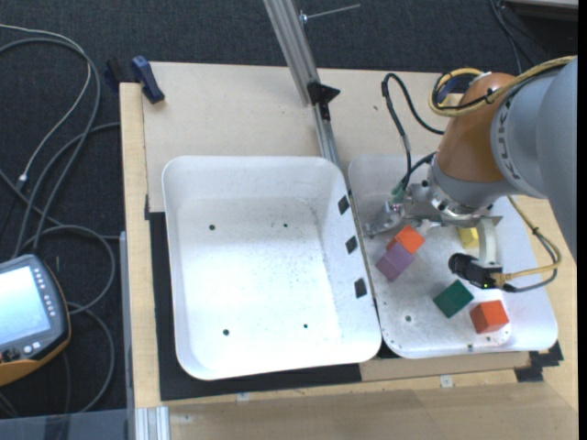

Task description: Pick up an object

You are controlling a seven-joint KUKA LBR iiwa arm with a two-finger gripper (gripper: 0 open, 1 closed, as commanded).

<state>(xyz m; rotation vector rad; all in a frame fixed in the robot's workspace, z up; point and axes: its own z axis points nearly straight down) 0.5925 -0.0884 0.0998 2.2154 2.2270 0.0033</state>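
Note:
The right bin (523, 337) holds several small blocks. An orange block (407, 240) lies against a purple block (395, 262) near the bin's left wall. A green block (452, 298) and a red-orange block (489, 315) sit toward the front, and a yellow block (469, 237) is partly hidden under the arm. My gripper (389, 222) reaches down over the bin's left part, just above and left of the orange block. Nothing shows between its tips.
The left bin (183, 181) stands beside the right one. A slanted metal post (292, 39) rises behind the divide between them. A black connector with a yellow cable (470, 269) hangs off the arm over the right bin. A blue clamp (147, 78) sits at the bench's back left.

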